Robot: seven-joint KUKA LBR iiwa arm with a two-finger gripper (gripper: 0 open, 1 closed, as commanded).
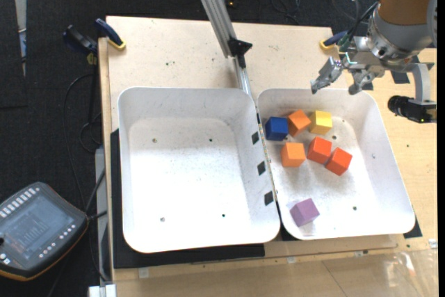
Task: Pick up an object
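Fingers (342,77) spread open, empty, above far rim of right white plastic bin (389,170). Small yellow cube (321,122) lies just nearward and slightly left, among orange cubes.

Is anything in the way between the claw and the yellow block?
Nothing visible stands between them. The claw hangs open above the far rim of the right bin, and the yellow block sits just below it with its top bare. An orange block touches its left side, which may crowd the grip.
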